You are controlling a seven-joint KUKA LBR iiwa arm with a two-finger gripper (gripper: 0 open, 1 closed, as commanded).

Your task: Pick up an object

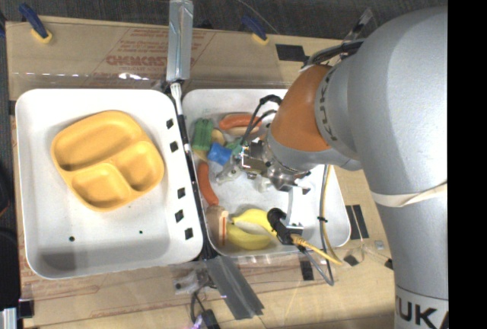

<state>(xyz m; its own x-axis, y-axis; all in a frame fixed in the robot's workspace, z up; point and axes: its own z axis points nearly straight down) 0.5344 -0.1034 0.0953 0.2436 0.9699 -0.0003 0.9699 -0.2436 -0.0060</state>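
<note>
The right bin (pixel 341 222) holds several toy foods. A green piece (pixel 202 134) and a blue piece (pixel 218 154) lie at its left side. A red sausage (pixel 207 184) runs along the left wall. A hot dog (pixel 237 122) lies at the back. A banana (pixel 249 231) rests near the front wall. My gripper (pixel 245 161) hangs low over the middle of this bin, just right of the blue piece. The wrist hides the bin floor beneath it.
The left bin (pixel 46 244) carries a yellow divided tray (pixel 108 158). A metal bar (pixel 179 38) stands at the back between the bins. The grey arm (pixel 396 107) covers the right bin's right side.
</note>
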